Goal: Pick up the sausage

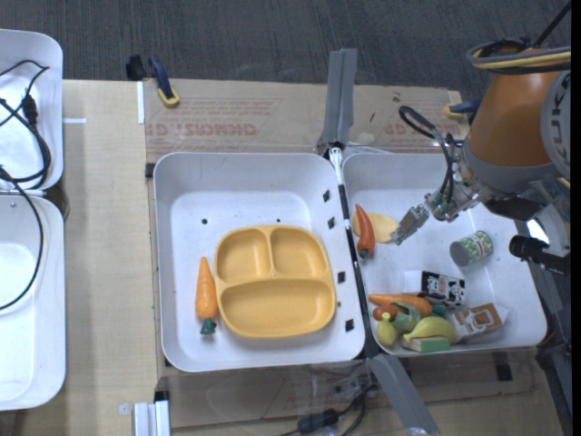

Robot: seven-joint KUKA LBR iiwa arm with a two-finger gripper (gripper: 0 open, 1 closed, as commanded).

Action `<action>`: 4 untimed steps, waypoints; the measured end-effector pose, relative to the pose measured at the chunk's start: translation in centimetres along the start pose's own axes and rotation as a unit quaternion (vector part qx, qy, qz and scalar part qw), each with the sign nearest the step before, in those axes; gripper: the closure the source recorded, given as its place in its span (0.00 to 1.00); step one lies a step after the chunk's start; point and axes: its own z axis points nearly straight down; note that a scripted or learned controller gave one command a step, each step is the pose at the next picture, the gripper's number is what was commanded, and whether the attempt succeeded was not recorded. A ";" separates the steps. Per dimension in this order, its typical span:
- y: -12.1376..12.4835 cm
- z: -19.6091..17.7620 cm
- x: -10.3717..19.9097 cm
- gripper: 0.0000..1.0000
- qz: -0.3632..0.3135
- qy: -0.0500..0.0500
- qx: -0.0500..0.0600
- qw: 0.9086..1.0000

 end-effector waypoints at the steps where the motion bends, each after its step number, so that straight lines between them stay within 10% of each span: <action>1: -6.4 9.2 0.0 0.00 -0.124 -0.005 -0.007 0.992; 2: -6.4 8.5 0.0 1.00 -0.122 -0.005 -0.007 0.992; 3: -6.4 8.5 0.0 0.00 -0.122 -0.005 -0.007 0.992; 4: -6.3 7.5 -0.1 1.00 -0.121 -0.005 -0.008 0.993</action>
